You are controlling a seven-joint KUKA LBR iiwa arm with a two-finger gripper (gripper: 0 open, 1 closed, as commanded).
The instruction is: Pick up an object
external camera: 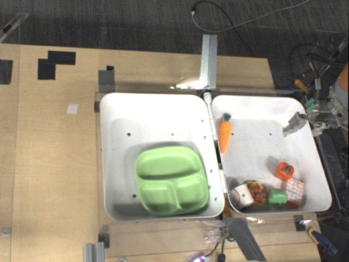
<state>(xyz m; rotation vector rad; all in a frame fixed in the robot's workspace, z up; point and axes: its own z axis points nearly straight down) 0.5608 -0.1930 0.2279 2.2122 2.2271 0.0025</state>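
Observation:
In the right bin a toy carrot lies along the left wall, green top pointing away. Bunched in the near right corner are an orange-red toy, a patterned box, a green piece, a small round can and a mixed-colour item. My gripper hangs over the bin's far right rim, well apart from the carrot and from the corner cluster. Nothing shows in its grasp.
The left bin holds a green divided plate in its near half. A metal post rises behind the divider between the bins. Cables and arm hardware crowd the right side.

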